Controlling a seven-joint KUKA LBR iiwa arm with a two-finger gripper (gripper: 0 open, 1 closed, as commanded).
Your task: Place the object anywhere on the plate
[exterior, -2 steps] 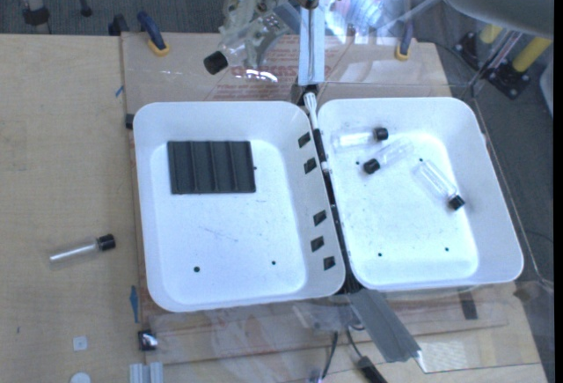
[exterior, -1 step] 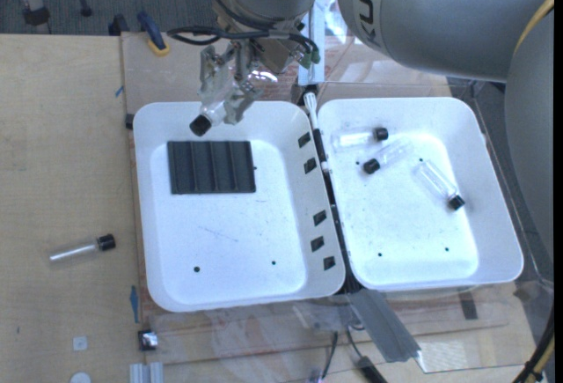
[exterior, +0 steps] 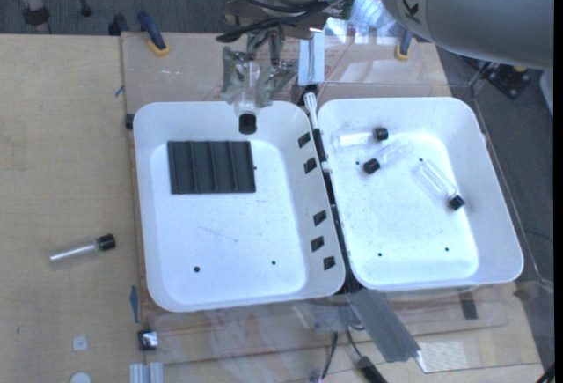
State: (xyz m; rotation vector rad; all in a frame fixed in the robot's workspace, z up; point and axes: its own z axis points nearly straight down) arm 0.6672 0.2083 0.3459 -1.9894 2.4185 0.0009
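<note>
A black ridged plate lies flat in the upper left part of the left bin. My gripper hangs over the back rim of that bin, just above and to the right of the plate's far edge. It is shut on a clear vial, which hangs upright with its black cap pointing down. The cap is slightly beyond the plate's far right corner and is not touching it.
The right bin holds three more clear vials with black caps. Another vial lies on the wooden bench left of the bins. Black clips line the divider between the bins.
</note>
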